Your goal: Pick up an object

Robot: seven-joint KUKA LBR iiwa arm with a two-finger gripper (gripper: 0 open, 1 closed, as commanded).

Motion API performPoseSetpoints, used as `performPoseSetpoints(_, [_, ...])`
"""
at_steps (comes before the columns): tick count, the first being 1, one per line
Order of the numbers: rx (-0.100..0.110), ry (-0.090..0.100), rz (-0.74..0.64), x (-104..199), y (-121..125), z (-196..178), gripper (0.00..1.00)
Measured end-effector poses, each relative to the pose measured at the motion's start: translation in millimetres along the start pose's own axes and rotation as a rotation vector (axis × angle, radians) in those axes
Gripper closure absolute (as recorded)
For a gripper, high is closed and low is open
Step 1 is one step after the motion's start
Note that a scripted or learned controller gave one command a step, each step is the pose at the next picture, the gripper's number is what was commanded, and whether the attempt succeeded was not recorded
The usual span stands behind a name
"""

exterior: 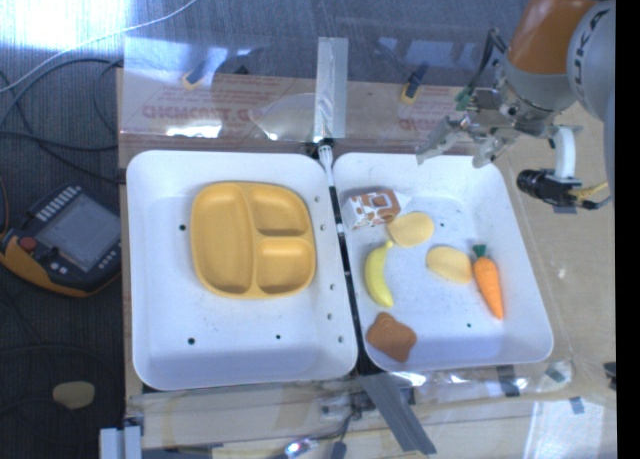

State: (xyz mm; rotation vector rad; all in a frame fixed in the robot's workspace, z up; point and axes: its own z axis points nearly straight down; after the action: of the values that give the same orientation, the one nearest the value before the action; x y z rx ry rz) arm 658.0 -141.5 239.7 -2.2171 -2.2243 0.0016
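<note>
The arm (560, 27) enters at the upper right, its orange band above the wrist and the grey body beyond. The wrist leans down and to the left, so the gripper (458, 144) hangs over the far rim of the right bin (520, 247), above that bin's back right corner. Its two thin fingers (432, 147) are spread apart, one pointing left along the rim and the other down toward the bin wall, and nothing lies between the jaws.

All the loose things lie in the right bin, well apart from the gripper. A small brown-and-white carton (373, 207) sits near the bin's back left corner, beside the divider between the bins. Just in front of it and to its right is a pale yellow round piece (411, 229), and a second yellow piece (449, 264) lies nearer the bin's middle. A banana (377, 275) lies along the bin's left side, a carrot (487, 284) with a green top along its right side, and a brown bread-like piece (390, 336) close to the bin's front rim.

The left bin (160, 347) holds a yellow divided plate (253, 238) with three compartments.
</note>
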Motion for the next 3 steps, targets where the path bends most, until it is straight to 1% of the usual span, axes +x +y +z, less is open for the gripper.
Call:
performPoseSetpoints(1, [0.001, -0.002, -0.052, -57, -46, 110, 0.00])
performPoseSetpoints(2, [-0.001, 0.011, -0.009, -73, -107, 142, 0.00])
performPoseSetpoints(3, [0.002, 0.015, 0.206, -69, -97, 141, 0.00])
